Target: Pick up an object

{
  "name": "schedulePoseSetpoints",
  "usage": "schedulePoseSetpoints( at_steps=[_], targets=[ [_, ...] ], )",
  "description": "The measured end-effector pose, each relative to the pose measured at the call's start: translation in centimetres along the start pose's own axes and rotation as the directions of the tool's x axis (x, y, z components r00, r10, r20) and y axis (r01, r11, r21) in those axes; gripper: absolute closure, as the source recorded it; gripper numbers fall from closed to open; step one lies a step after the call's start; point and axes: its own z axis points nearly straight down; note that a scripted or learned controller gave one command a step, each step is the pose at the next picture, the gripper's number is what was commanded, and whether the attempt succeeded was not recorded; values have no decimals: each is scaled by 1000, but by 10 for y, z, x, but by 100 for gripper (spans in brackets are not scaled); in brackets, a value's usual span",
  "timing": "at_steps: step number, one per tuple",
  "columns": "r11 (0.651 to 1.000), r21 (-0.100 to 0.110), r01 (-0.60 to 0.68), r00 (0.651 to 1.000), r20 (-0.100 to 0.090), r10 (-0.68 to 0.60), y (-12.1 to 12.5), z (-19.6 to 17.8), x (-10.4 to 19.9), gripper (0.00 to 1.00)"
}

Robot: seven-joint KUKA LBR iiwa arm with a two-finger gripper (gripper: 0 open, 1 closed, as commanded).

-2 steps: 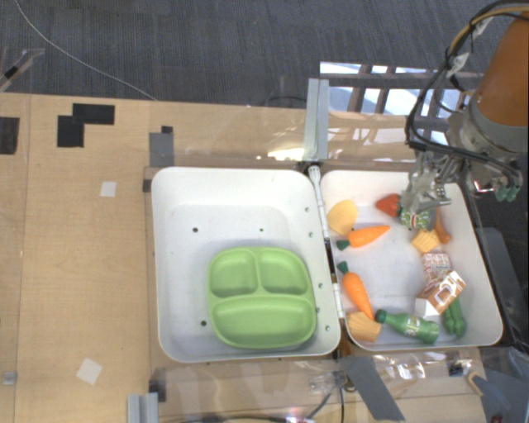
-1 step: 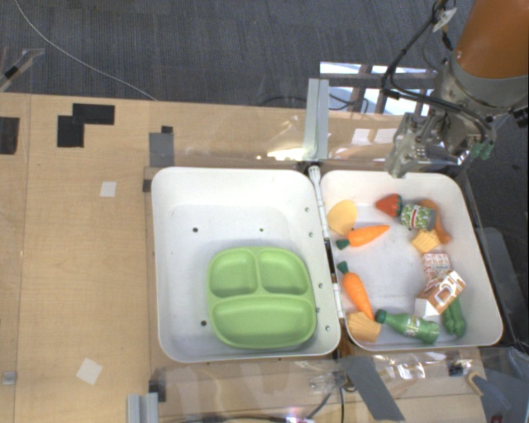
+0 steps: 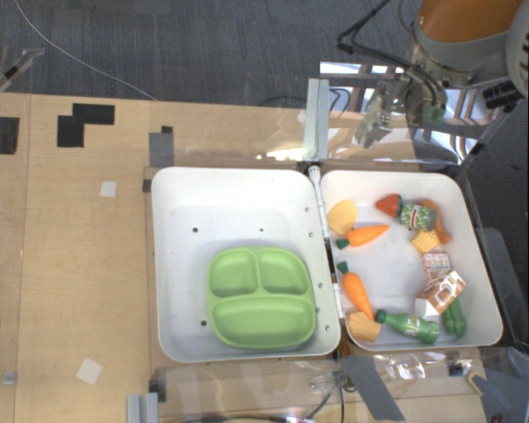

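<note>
From the overhead camera, the gripper hangs above the far edge of the right bin, the arm's orange band just up and to the right of it. Its two fingers stand a little apart with only air between them; nothing is gripped.

Everything to grab lies below and nearer than those fingertips, on the floor of the right bin. Closest under them is a yellow lemon-like toy, with a carrot touching its lower side. A little to the right sit a red pepper and a green-labelled can side by side. Farther down lie a second carrot, a green bottle and small cartons by the right wall.

Well off to the fingers' lower left, the left bin holds a green divided plate.
</note>
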Motion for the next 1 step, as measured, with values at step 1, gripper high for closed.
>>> schedulePoseSetpoints(
  at_steps=[1],
  targets=[
    [994,0,-106,994,-2,106,46,-3,19,100]
  ],
)
